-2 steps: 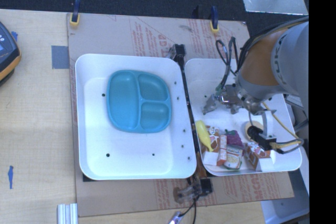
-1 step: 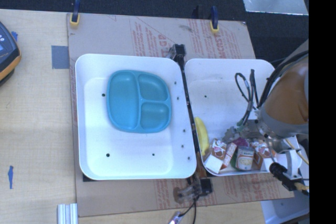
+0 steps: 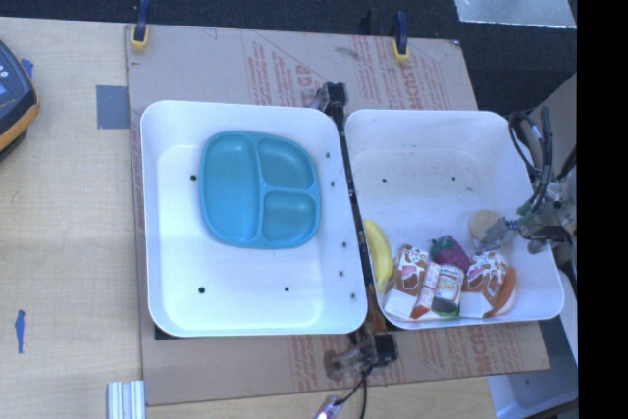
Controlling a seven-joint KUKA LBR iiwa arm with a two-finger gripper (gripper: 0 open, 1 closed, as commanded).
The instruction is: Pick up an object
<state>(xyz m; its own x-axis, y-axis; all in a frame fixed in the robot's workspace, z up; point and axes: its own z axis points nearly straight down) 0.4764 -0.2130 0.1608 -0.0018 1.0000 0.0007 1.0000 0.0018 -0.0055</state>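
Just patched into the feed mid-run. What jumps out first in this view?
The big blue divided plate lying flat in the left bin grabs the eye first. Next comes the colourful heap crowded into the near corner of the right bin: a yellow banana against the dividing wall, small packets and a purple item beside it. The pincer sits at the right bin's right edge, just above that heap.

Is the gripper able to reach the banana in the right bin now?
Probably yes. The banana lies uncovered along the right bin's left wall, though that wall and the food packet beside it leave little room.
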